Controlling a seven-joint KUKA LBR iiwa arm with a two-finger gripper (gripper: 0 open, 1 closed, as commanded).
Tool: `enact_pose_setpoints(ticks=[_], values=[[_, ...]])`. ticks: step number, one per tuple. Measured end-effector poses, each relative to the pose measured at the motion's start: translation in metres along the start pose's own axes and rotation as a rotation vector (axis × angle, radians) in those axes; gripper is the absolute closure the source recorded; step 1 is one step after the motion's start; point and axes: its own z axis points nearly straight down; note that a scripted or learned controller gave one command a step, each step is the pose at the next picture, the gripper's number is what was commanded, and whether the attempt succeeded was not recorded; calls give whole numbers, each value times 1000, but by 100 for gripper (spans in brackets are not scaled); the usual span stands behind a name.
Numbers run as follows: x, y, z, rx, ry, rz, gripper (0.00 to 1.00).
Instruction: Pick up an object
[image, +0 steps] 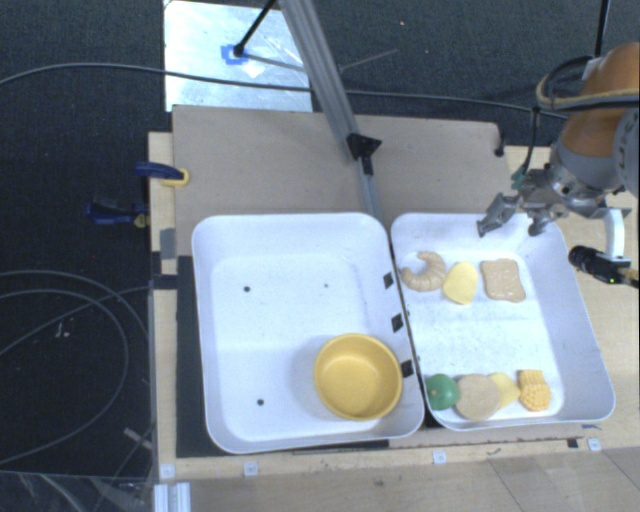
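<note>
Bench (280, 165), tan board top, bare along far side. Two shallow white bins side by side on it, rims touching at middle, both toward near edge. Left bin (250, 260) larger; right bin (575, 330) tilted slightly. Dark mat (187, 350) under left bin, showing along its left side. Blue-and-yellow clamp (160, 175) on bench's left edge, far end.

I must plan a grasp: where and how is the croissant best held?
Judging by its shape, grip the croissant across the thick middle of its curve, coming straight down from above. It lies flat in the right bin, with bare floor on both sides for the fingers.
</note>
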Motion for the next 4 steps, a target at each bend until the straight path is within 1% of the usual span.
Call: enact_pose_setpoints(ticks=[1,2,3,4], values=[[8,5,57,2,1,-1,0],[8,6,87,0,0,-1,0],[8,8,73,-5,-2,-3,100],[17,8,24,-5,0,0,100]])
